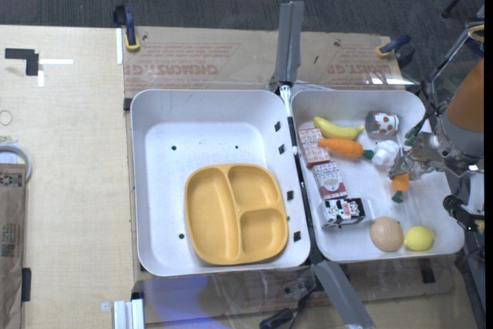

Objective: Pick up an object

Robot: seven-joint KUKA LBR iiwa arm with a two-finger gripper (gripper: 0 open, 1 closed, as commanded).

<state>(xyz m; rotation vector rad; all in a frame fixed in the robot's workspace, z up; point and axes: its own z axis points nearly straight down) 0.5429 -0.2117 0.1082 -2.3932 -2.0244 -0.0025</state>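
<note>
- The gripper [407,159] was seen low over the right bin [336,246], near its right wall.
- Whether anything was gripped could not be told.
- A small orange carrot [400,182] lay just beneath it, with a lemon [419,238] and an egg [386,234] nearer the front.

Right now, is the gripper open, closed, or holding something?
Gripper: low over the right bin, above a small orange piece; open or closed cannot be told.

Divided plate [235,212] in left bin [154,166]; right bin [362,250] holds banana [337,126], perhaps egg [386,233].
</note>
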